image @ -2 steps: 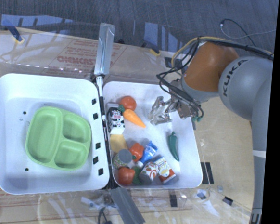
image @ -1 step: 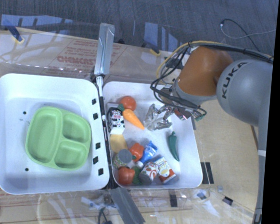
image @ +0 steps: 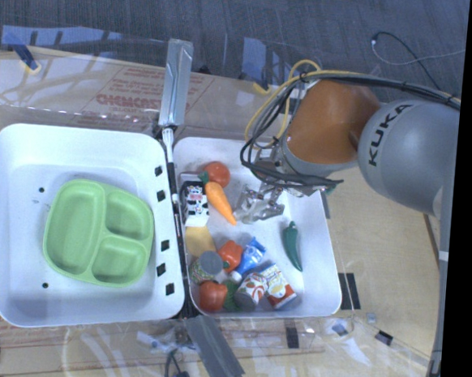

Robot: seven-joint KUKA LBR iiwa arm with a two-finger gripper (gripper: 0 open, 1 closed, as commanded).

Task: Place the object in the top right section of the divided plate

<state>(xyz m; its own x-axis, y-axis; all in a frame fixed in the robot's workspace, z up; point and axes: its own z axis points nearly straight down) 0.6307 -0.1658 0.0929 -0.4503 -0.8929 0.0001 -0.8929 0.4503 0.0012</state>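
Jaws (image: 259, 206): low in right bin (image: 324, 231), state cannot be told, nothing seen held. Carrot (image: 219, 202): just left, likely target; probably light, stiff, slick plastic; grip across thick middle. Plate (image: 98, 231): left bin (image: 7, 206), top right section bare.

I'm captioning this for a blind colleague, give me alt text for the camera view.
A grey robot arm's metal gripper hovers low in the right white bin, beside an orange toy carrot among mixed toy foods and a green pepper. The left white bin holds a green divided plate.
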